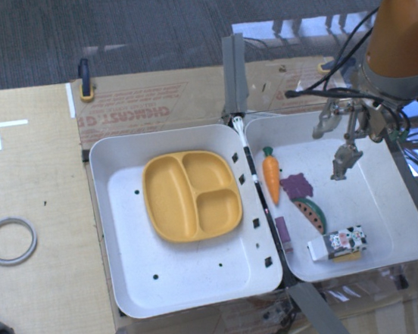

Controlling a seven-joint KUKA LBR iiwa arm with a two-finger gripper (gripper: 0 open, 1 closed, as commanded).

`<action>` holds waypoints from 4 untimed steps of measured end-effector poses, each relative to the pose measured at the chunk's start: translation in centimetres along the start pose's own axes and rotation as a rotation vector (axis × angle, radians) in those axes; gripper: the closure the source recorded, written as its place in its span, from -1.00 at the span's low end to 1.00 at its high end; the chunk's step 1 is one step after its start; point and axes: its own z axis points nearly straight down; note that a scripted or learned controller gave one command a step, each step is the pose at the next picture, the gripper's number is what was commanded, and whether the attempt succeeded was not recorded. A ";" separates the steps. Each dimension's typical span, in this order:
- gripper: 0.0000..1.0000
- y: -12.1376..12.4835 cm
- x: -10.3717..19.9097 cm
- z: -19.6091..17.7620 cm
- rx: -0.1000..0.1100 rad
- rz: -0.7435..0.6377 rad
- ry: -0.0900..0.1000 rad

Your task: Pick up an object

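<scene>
The arm is reaching in from the right, its grey body and orange band sitting above the right bin point(403, 247), a shallow white plastic tray with rounded corners. The gripper point(343, 161) is hanging over the upper right part of that bin, its metallic fingers pointing down at bare white floor; nothing is lying between them, and whether they are spread or closed cannot be told from this slant. The candidate objects are all lying in the left half of the same bin, well apart from the gripper. A toy carrot point(271, 176), smooth orange and tapering with a small green top, is lying lengthwise along the left wall. Just beside it, a flat purple piece point(297, 186) of irregular outline is resting on the floor. Below that, a toy watermelon slice point(310, 213), curved with a green rind and dark red face, is lying at a slant. Near the front wall, a small box-shaped carton point(338, 245), white with dark printed patches, is lying on its side. The left bin point(125, 280) is holding a yellow divided plate point(192, 196), matte plastic with three compartments and rounded edges. On the wooden bench point(52, 313) to the left, a grey tape roll point(9, 241) is lying flat.
</scene>
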 end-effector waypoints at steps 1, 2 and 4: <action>-1.00 4.3 1.9 5.5 0.000 0.242 0.001; -1.00 1.6 3.6 12.4 0.001 0.419 0.002; 1.00 -0.1 4.1 14.7 0.007 1.446 0.003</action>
